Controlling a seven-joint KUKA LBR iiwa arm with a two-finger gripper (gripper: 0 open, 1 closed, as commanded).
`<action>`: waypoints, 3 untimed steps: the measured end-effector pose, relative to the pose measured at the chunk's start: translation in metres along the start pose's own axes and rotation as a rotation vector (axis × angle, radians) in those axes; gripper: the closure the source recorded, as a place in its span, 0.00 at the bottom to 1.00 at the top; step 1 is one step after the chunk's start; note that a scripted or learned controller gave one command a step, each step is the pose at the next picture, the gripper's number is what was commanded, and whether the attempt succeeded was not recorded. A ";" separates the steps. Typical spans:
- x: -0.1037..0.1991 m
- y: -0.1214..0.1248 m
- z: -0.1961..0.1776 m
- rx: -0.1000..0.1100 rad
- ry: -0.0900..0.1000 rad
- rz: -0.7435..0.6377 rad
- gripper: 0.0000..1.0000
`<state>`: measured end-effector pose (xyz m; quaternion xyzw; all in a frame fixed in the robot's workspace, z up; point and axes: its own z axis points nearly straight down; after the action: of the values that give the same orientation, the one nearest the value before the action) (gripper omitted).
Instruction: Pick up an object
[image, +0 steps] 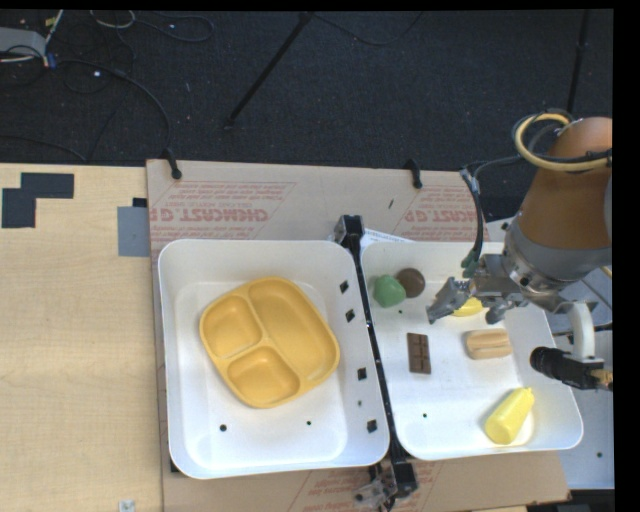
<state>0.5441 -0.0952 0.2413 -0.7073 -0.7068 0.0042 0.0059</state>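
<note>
approach step: gripper (468, 303) fingers spread, holding nothing, low over right bin (440, 440). yellow piece (468, 309) sits just beneath it, tan block (488, 344) at 5 o'clock. next move, i judge: drop, then close on one.

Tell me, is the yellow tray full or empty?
Empty. The yellow divided tray in the left bin shows three bare compartments.

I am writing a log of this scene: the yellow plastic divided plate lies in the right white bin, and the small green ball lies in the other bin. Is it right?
Not quite. The camera view shows the yellow plastic divided plate in the left white bin, not the right one. The small green ball does lie in the other bin, the right white bin, near its upper left corner.
</note>
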 end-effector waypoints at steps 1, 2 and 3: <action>0.000 0.002 -0.005 -0.010 -0.001 -0.001 0.00; 0.003 -0.008 0.052 -0.005 0.000 -0.001 0.00; 0.000 -0.018 0.107 -0.004 0.000 0.000 0.00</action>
<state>0.5241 -0.0953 0.1342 -0.7073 -0.7069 0.0031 0.0045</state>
